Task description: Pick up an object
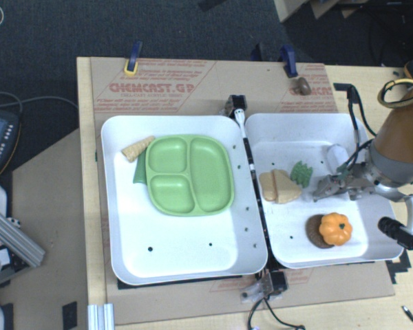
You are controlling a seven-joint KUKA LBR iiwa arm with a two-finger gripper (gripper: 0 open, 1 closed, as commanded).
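Tool (325, 186) low in right bin (289, 133), finger state not discernible, amid green sprig (302, 172), bread piece (278, 186), orange pumpkin (335, 228): risk of closing between items, nudging rather than gripping.

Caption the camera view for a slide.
Gripper low in right bin near broccoli, bread and pumpkin; green tray in left bin.

Looks like a robotics lab from my feed. Bench (96, 184) is a plywood sheet stamped CHEMCAST, held by clamps (132, 59) at the far edge, up-left of the end effector (328, 186). Loose cables (27, 102) and dark carpet (89, 12) far left of it; aluminium extrusion (14, 236) lower left.
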